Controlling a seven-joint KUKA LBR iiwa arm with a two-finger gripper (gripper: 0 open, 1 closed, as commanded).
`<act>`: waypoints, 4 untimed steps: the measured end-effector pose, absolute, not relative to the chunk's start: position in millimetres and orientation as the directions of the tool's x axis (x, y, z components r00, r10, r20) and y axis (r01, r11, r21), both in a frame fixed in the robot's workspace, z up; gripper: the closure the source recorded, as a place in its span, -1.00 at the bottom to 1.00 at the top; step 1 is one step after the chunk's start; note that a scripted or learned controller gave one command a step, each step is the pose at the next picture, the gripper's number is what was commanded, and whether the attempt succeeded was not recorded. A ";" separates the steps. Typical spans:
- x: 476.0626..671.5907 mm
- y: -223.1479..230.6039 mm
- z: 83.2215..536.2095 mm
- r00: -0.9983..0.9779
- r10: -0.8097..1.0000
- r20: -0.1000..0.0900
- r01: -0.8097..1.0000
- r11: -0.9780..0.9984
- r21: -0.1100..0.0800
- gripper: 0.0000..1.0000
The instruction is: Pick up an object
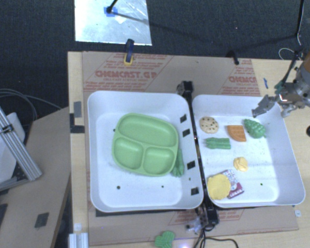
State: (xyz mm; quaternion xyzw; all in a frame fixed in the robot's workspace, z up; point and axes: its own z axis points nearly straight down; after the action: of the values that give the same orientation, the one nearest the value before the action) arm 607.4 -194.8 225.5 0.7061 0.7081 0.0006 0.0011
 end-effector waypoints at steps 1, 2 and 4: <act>598.4 -153.5 84.8 -0.005 1.000 0.000 1.000 0.005 0.007 -1.00; 560.5 -86.1 85.4 -0.003 1.000 -0.005 1.000 0.003 0.004 -1.00; 486.9 -67.3 207.4 0.003 1.000 -0.003 1.000 -0.003 0.003 -1.00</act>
State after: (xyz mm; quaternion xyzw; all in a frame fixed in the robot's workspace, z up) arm 486.9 -67.3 207.4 0.7080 0.7062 0.0001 0.0022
